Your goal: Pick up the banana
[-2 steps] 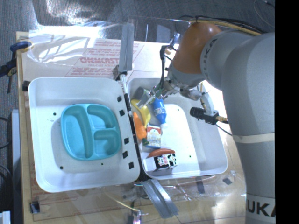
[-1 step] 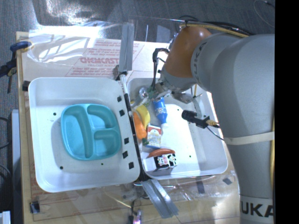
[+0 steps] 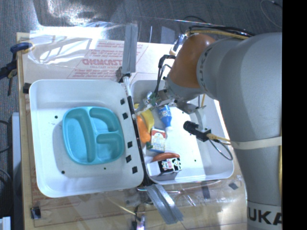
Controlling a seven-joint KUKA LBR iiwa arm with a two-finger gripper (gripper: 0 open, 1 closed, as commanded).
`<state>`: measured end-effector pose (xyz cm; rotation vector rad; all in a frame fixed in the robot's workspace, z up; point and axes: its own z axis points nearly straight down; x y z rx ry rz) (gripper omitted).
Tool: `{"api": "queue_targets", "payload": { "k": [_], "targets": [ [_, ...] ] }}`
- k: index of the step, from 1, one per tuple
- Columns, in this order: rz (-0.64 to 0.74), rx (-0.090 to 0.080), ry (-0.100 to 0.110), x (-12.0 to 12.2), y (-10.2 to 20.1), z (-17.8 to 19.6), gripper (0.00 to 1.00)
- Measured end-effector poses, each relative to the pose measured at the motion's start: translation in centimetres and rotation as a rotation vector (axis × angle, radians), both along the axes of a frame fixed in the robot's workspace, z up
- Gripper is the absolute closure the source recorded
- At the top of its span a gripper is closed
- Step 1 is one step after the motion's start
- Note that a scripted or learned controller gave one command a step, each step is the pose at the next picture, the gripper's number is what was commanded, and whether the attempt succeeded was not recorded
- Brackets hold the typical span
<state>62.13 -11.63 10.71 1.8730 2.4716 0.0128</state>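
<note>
The yellow banana (image 3: 147, 118) lies in the right bin (image 3: 211, 162), close to its left wall. An orange item (image 3: 142, 130) rests against the banana's left side. My gripper (image 3: 154, 99) hangs just above and behind the banana's far end, below the orange wrist band (image 3: 189, 63). The arm's bulk covers the bin's back right part.
A blue bottle (image 3: 165, 116) lies right of the banana. A red and white carton (image 3: 158, 140), a red item (image 3: 166, 155) and a black and white box (image 3: 169, 166) sit nearer the front. The left bin (image 3: 43, 128) holds a blue divided plate (image 3: 93, 134).
</note>
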Motion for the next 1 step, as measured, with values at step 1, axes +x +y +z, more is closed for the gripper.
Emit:
{"api": "queue_targets", "payload": {
  "k": [1],
  "targets": [
    [0.009, 0.009, 0.01, -0.07, 0.51, 0.92, 1.0]
  ]
}}
